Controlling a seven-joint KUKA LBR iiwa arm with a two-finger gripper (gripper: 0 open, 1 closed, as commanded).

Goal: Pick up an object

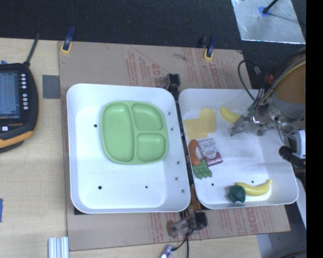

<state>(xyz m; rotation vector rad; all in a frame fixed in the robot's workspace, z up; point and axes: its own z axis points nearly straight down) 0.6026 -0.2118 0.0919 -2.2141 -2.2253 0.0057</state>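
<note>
The right bin holds several toy foods. A pale yellow cheese slab lies at its upper left, with a small yellow piece just right of it. An orange carrot, a pink-and-white packet and a green leafy piece lie along the left wall. A yellow banana and a dark green broccoli rest near the front edge. My gripper hangs low over the bin's upper right, just below and right of the small yellow piece. I see nothing held in it.
The left bin carries a green divided plate. A teach pendant lies on the bench at far left. Cables and the arm's orange band crowd the right bin's upper right corner.
</note>
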